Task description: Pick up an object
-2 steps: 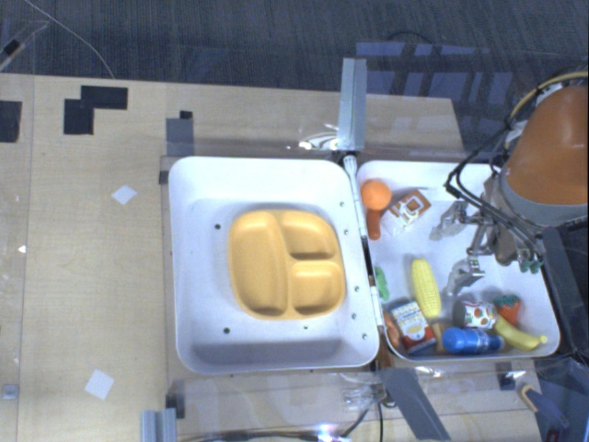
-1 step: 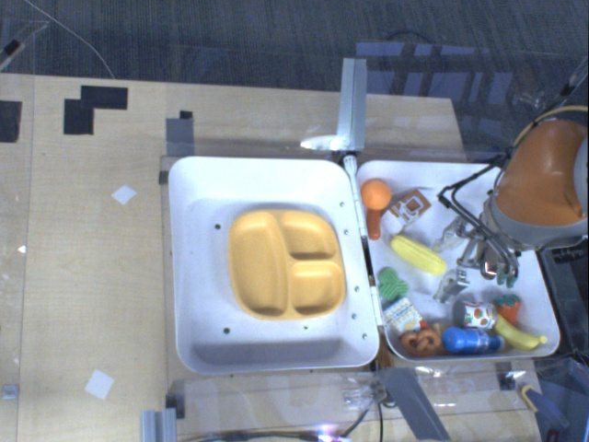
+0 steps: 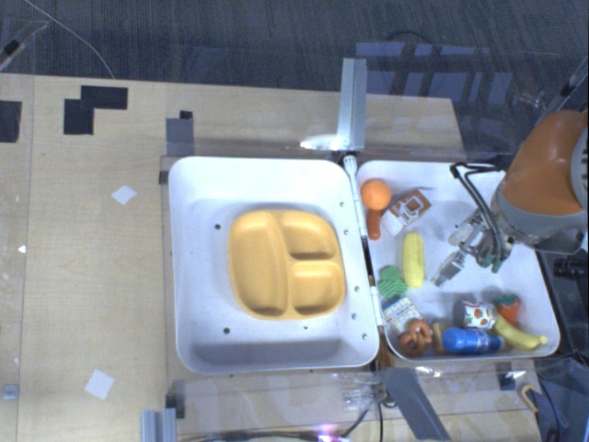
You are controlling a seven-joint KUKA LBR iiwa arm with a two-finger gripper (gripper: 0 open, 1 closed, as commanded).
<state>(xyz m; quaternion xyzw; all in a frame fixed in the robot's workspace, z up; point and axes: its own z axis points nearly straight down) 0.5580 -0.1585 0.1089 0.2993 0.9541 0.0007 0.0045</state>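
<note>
My gripper (image 3: 463, 253) hung over the bare middle of the right bin (image 3: 433, 175), fingers spread apart, nothing between them. It sat low, tips pointing down and toward the left. No object was lifted, so by my reckoning the pick had not begun; approach, closing and lift were all left.

Nearest candidate: the yellow corn cob (image 3: 413, 259), lying lengthwise just left of my fingertips, apart from them. It looked the easiest grab, with floor open on its right side.

Farther left, against the bin's wall: an orange carrot-like piece (image 3: 374, 201) at the top, a small brown-and-white packet (image 3: 410, 206) beside it, a green ridged item (image 3: 392, 282) below the corn.

Along the near wall, crowded: a pretzel (image 3: 415, 336), a blue bottle (image 3: 470, 341) on its side, a small white printed can (image 3: 479, 315), a banana (image 3: 522, 336) and a red strawberry-like piece (image 3: 508, 308). These touched or nearly touched one another; fingers going in there would probably hit a neighbour.

A black cable (image 3: 474, 191) looped from my wrist over the bin's upper right.

The left bin (image 3: 193, 247) held a yellow divided tray (image 3: 285, 262), well apart from me.
</note>
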